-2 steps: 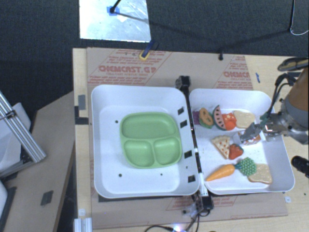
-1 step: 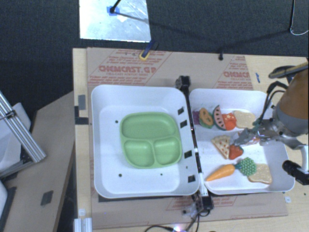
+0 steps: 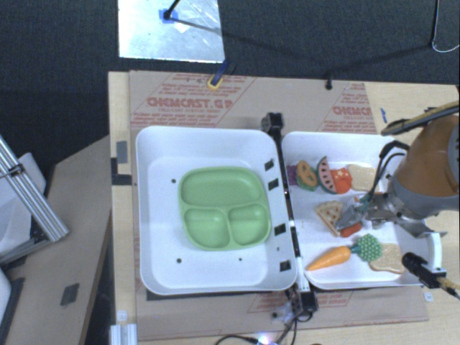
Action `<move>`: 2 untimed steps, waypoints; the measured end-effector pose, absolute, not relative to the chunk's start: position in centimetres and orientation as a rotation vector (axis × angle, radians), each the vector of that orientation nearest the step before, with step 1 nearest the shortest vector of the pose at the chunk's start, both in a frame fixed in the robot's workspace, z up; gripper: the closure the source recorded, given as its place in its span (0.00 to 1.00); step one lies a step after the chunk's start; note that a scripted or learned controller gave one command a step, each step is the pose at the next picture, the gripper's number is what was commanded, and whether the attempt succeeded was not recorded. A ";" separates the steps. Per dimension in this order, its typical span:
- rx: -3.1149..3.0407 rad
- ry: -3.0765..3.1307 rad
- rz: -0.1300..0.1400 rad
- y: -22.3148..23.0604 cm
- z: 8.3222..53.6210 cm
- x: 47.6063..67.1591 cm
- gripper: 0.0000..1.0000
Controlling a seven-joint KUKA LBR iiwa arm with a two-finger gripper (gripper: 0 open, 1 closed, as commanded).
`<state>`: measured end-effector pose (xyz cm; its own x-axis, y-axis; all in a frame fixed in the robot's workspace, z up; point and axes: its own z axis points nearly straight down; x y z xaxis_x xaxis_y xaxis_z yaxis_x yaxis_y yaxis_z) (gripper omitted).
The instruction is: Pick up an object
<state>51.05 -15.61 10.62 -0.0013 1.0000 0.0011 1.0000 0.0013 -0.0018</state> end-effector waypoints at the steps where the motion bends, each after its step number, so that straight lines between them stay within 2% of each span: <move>1: -2.222 -2.225 -0.009 -15.6 8.8 51.4 0.00; 2: -2.220 -2.230 -0.016 -15.4 10.0 51.6 1.00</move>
